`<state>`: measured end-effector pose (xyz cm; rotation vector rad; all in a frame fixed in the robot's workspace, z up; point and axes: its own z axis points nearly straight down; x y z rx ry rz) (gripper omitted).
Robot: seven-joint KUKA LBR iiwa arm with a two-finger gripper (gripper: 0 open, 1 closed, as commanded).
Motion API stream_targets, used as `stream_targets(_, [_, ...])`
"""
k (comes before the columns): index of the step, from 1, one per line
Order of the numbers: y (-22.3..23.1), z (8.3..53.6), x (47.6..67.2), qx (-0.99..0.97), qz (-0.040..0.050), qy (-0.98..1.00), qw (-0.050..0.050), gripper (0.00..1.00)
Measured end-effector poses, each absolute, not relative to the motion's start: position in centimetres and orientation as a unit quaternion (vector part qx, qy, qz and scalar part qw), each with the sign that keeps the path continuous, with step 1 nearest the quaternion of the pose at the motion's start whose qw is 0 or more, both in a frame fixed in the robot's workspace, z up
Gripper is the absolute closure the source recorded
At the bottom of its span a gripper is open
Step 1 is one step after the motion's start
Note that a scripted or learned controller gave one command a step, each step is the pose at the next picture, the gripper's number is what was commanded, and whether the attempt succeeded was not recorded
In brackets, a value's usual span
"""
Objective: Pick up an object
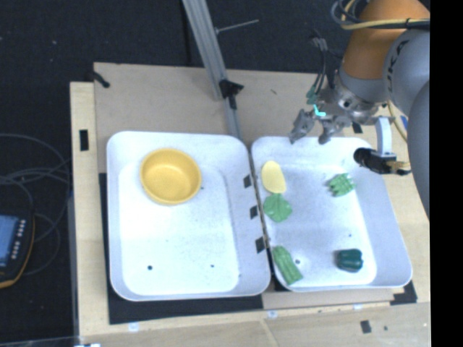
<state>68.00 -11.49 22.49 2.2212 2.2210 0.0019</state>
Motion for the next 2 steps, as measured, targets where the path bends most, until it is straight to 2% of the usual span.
stream_targets(1, [-11.5, 22.5, 68.0, 0.707, 0.0005, 0.707, 0.000, 0.00])
stream_targets(2, [-12.3, 17.3, 67.2, 0.708, -0.0016, 0.707, -0.001, 0.00])
